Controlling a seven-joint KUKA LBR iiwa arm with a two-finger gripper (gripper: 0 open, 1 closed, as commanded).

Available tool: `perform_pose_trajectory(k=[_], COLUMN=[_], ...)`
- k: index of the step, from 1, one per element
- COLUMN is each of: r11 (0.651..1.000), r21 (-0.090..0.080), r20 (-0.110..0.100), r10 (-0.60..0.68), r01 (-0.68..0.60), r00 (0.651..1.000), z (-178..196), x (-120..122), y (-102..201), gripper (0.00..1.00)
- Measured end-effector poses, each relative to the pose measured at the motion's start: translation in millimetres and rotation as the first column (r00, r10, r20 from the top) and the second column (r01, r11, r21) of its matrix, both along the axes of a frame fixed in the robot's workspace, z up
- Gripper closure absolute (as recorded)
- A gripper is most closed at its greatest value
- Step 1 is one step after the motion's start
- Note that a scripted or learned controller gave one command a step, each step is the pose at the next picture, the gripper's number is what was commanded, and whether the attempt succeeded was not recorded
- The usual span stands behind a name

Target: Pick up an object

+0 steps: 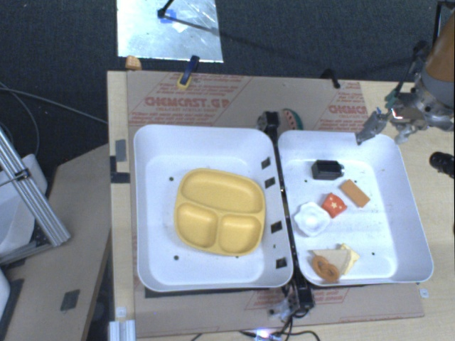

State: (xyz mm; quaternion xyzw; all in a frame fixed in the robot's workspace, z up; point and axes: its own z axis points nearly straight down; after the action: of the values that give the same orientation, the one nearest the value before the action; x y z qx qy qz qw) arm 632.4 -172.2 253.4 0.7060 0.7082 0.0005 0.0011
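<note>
The right bin point(398, 190) holds several small objects: a black block point(326, 169), an orange-brown bar point(354, 193), a red piece point(334, 204), a white cup-like piece point(311, 219), and a tan wedge with a brown round bit point(333, 263) at the front. My gripper point(387, 124) hangs over the bin's far right corner, apart from all of them. Its two fingers spread apart with nothing between them.
The left bin point(153, 162) carries a yellow divided tray point(217, 210). Both bins rest on a cardboard sheet point(213, 101). A shiny metal plate point(169, 20) lies at the back. A metal frame point(28, 197) stands at the left.
</note>
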Motion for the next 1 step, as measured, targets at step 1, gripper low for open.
perform_pose_trajectory(k=[1], r11=[1.000], r21=[0.002], r20=[-0.009], r10=[-0.006], r01=[0.006], r00=[1.000], z=[-82.3], x=[-61.6], y=[-23.3], gripper=[0.00])
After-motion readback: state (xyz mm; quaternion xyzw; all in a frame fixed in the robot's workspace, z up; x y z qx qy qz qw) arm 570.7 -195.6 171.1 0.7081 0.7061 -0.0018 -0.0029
